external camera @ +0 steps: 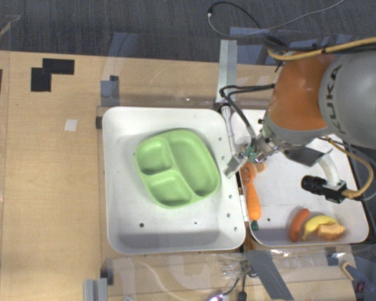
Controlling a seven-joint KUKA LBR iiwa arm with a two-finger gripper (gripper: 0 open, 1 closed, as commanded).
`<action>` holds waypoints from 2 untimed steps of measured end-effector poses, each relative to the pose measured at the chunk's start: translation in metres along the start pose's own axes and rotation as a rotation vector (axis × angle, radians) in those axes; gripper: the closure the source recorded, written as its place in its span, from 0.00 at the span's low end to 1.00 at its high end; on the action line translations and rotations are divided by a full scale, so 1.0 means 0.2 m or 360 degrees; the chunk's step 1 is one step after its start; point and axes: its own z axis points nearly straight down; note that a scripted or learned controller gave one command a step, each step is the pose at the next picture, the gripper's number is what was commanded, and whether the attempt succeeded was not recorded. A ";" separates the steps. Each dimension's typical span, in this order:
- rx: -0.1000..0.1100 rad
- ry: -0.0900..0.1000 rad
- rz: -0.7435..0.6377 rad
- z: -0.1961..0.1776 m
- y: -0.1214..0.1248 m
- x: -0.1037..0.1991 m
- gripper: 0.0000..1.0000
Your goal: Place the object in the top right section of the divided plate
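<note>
The arm hides the gripper (247, 163) above the carrot (252, 196); its fingers' state I cannot tell.

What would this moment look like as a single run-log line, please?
gripper: over bins' divider, touching carrot top, grasp unconfirmed | green divided plate: left bin, no items | stage: pick

Divided plate (175, 167) light green. Both bins white: left bin (122, 218), right bin (282, 187). Carrot (253, 199) orange. Banana (318, 224) yellow beside a red-orange piece (298, 223). Counter (44, 187) pale wood, black squares (50, 73). Arm (338, 99) grey, orange band (297, 96).
</note>
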 end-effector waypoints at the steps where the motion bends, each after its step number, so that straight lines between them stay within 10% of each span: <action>1: 0.0000 0.0000 0.0000 0.00 0.00 0.00 0.00; 2: 0.0000 0.0000 0.0000 0.00 0.00 0.00 0.00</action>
